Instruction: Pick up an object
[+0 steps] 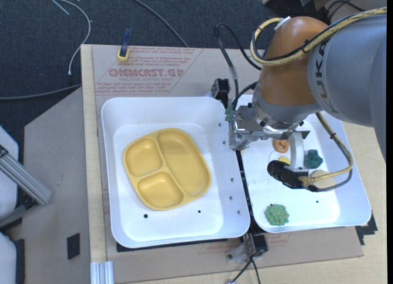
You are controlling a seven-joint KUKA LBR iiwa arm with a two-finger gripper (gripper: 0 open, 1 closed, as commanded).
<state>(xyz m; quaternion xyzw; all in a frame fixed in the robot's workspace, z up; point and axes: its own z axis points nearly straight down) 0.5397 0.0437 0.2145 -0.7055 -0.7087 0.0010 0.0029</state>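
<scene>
You've got the gripper (267, 130) over right bin's (347, 206) inner edge, beside left bin (116, 123); open or closed, can't tell. In right bin: green lump (277, 214) near front edge w/ room around; teal bit (314, 158), orange bit (281, 145) mid-bin.

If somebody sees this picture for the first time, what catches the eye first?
The yellow plastic plate with three compartments lies flat in the left white bin. The big grey arm with its orange band hangs over the right white bin, where a small green fuzzy lump lies near the bin's lower edge in the view.
</scene>
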